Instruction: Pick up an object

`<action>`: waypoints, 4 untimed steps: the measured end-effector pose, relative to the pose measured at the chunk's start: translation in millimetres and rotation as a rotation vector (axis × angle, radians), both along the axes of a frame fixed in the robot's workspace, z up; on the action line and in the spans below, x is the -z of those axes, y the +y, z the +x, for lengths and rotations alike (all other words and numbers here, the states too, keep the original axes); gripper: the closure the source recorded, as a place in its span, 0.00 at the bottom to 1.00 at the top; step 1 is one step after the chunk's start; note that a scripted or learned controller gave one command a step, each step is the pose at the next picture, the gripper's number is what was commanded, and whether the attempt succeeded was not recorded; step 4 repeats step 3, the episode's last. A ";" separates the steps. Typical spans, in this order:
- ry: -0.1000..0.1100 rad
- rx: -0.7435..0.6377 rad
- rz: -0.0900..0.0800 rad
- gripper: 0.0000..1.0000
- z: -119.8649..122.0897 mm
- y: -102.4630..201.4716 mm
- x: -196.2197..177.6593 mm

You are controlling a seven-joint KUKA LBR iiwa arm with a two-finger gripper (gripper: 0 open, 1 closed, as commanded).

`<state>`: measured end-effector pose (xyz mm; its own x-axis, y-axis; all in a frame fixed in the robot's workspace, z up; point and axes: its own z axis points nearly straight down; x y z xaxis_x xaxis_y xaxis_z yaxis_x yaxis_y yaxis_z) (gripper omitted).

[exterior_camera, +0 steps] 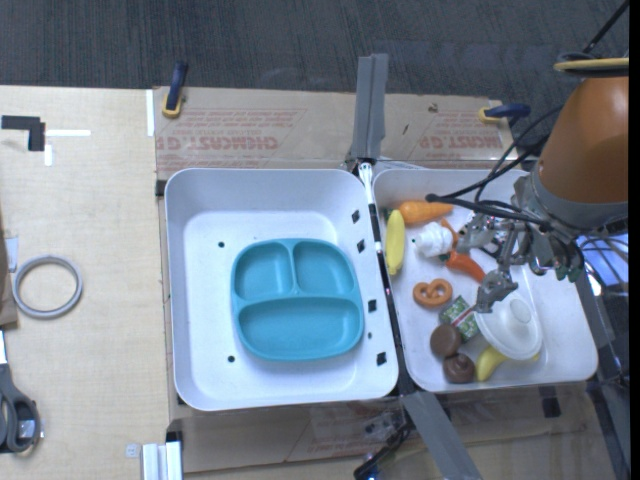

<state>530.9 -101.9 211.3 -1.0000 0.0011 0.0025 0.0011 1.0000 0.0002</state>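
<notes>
The tool [497, 290] is seen low in the right bin [570, 368], just above a white cup [512, 330]; whether it is wide or narrow cannot be told. A pretzel [433, 293], carrot [424, 211] and banana [396, 242] are spread nearby. A blue tray [297, 299] is carried in the left bin [190, 268].

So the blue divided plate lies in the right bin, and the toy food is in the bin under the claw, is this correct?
Not quite. The camera view shows the blue divided plate in the left bin, not the right one. The rest holds: the toy food, such as the pretzel, is in the right bin, under the claw.
</notes>
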 end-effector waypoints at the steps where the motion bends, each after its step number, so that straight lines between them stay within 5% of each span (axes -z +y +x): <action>1: -0.006 0.313 -0.001 0.00 -5.1 -1.1 118.7; 2: -0.016 0.311 -0.003 1.00 -1.3 -1.7 108.3; 3: 0.000 0.616 -0.003 1.00 -46.4 35.0 22.3; 4: 0.000 0.616 -0.003 1.00 -46.4 35.0 22.3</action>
